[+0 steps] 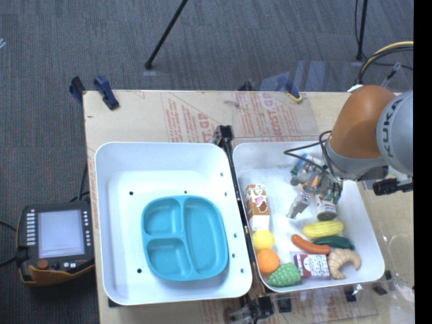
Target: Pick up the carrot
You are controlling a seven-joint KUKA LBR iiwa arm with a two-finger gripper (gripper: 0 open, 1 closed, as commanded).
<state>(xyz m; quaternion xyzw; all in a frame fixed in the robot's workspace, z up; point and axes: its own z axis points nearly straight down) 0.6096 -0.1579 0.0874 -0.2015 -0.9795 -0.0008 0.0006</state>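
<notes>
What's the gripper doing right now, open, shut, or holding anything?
Gripper: cannot be told; it sits over the right bin, apart from the carrot, with nothing seen held.

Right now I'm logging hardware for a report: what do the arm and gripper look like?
The rounded arm has a grey shell marked KUKA and an orange band above the wrist. Black and yellow cables loop behind it. The small metallic gripper has multicoloured fittings.
</notes>
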